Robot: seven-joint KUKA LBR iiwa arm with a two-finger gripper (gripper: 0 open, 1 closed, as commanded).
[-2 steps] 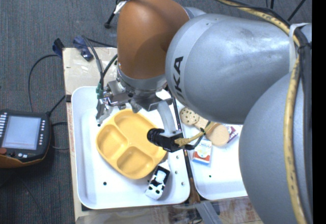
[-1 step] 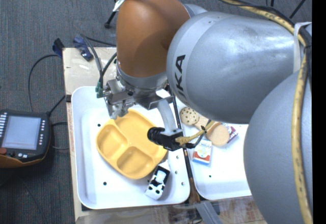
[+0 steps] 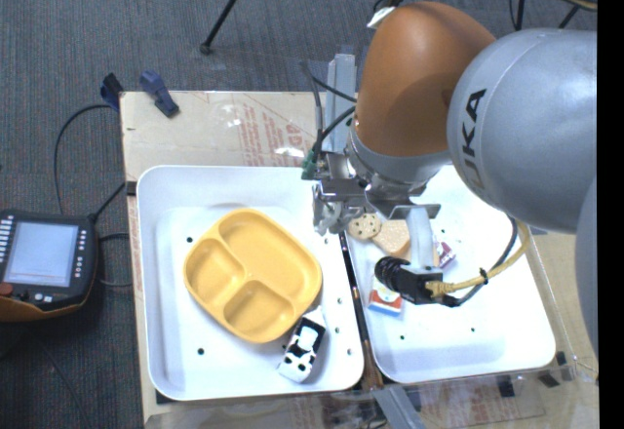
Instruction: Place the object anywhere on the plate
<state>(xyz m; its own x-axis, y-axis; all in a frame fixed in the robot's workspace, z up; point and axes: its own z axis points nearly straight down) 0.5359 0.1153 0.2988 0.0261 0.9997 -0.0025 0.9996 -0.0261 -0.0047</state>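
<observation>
**Overhead: gripper above the bins' divide**

Gripper [image 3: 330, 214] poised over the seam between bins; grip state impossible to tell. Yellow plate [image 3: 253, 273] lying in left bin [image 3: 161, 320]. Cookie [image 3: 365, 225] sitting in right bin [image 3: 487, 339], beside the gripper.

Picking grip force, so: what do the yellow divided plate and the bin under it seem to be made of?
The yellow divided plate looks like moulded plastic, matte: even colour, soft rounded rims, no glare. The left white bin looks like smooth plastic or coated sheet, faintly glossy; which one, the view leaves open.
</observation>
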